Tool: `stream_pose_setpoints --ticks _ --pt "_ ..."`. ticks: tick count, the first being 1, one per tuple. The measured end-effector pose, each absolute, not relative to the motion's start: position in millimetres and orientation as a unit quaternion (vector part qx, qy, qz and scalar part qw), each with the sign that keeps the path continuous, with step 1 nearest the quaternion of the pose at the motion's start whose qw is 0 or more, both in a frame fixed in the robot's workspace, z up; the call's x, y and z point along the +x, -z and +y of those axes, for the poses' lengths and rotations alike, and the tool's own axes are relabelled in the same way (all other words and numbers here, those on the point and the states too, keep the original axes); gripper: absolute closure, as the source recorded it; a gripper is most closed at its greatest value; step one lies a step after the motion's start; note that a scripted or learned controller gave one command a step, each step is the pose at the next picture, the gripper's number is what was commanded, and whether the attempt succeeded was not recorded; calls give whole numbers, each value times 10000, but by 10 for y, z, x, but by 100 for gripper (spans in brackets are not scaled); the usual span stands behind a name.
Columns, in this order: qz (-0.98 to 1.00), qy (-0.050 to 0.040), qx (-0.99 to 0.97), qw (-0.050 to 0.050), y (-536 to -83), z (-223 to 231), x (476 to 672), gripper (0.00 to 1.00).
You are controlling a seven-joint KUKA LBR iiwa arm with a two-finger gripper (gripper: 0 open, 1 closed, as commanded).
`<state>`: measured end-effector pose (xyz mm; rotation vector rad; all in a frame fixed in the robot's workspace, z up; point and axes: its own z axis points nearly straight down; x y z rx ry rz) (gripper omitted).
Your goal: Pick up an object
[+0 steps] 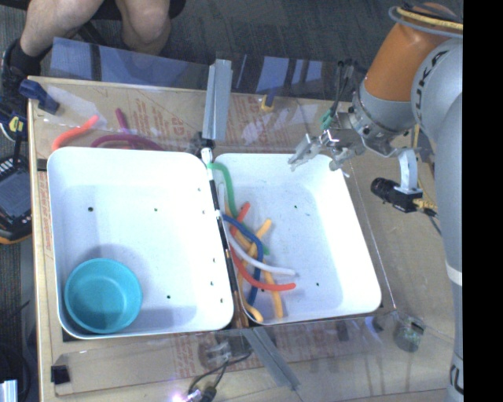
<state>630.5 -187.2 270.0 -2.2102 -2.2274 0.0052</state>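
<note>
My gripper (318, 153) hangs over the far edge of the right bin (346, 235), its two metal fingers (302, 155) spread apart with nothing between them. A tangle of several thin flexible sticks (251, 255) in red, orange, blue, green and white lies against the right bin's left wall, well below and left of the gripper. A blue bowl (102, 294) sits in the near left corner of the left bin (134, 204).
Behind the left bin, a red and a purple cord (110, 140) lie on the bench. A grey metal bar (216, 98) stands at the back between the bins. A person's legs (94, 20) are at the top left.
</note>
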Motion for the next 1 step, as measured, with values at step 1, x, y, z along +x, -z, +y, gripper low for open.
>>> stream_pose_setpoints --ticks 1 --pt "-7006 -20 -7135 21 -1123 -1591 5858 0"
